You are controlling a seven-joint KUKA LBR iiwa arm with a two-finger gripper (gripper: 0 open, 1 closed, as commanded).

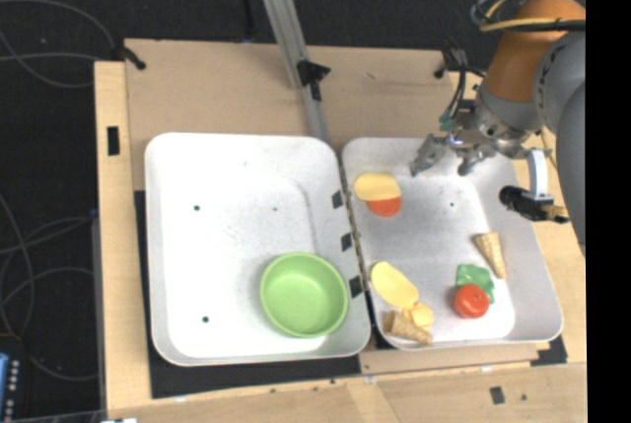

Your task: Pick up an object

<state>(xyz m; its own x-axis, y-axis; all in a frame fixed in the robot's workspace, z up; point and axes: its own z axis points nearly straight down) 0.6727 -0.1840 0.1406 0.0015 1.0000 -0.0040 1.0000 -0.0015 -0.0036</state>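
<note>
Hovering with its fingers spread and nothing between them over the right white bin's far end, the end effector sits nearest the small yellow-and-orange plastic toy, probably light, rigid, slippery, best pinched across its narrower sides.

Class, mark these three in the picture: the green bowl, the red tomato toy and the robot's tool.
green bowl (304, 294), camera view, on its inner floor.
red tomato toy (471, 301), camera view, on its red body.
tool (447, 161), camera view, midway between its fingertips.

Two white bins, one green bowl, five toy foods
</note>
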